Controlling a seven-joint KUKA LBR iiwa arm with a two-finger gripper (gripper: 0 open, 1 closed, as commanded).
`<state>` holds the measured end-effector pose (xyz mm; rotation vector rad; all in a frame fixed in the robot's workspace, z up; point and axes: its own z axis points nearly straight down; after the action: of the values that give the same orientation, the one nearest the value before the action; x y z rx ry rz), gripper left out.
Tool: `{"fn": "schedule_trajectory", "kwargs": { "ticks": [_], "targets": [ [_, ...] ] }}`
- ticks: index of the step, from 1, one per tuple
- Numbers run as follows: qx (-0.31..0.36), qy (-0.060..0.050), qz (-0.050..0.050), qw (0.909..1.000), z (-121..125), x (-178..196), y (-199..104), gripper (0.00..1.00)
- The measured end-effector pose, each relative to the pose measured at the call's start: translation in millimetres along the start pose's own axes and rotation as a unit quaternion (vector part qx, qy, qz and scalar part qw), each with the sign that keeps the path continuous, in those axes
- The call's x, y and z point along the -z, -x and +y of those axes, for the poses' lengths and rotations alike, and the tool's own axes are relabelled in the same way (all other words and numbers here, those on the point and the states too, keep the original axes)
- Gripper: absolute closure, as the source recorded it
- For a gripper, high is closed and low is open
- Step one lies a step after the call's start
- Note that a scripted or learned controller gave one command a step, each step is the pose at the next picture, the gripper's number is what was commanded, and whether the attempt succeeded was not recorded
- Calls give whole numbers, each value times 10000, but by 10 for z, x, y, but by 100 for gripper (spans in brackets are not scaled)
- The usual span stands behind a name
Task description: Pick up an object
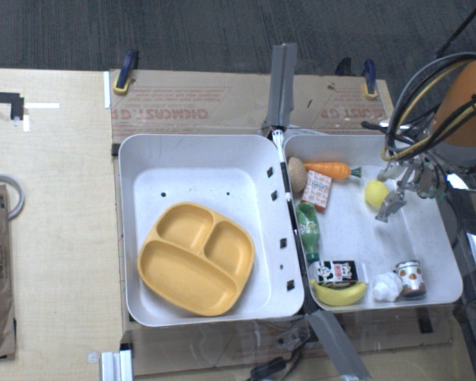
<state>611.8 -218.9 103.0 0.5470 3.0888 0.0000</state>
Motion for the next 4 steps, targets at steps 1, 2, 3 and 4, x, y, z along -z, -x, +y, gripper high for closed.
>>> {"fn": "schedule_trajectory", "kwargs": {
  "ticks": [1,2,3,4],
  "targets": [
    [-135,-4,-10,9999,-158,867,-331,0],
    [2275,4,-8,9738,17,847,120,0],
    [2547,9,4,9670,495,42,-223,0],
    [4728,4,-22,8812,463,620,351,0]
  ]
}}
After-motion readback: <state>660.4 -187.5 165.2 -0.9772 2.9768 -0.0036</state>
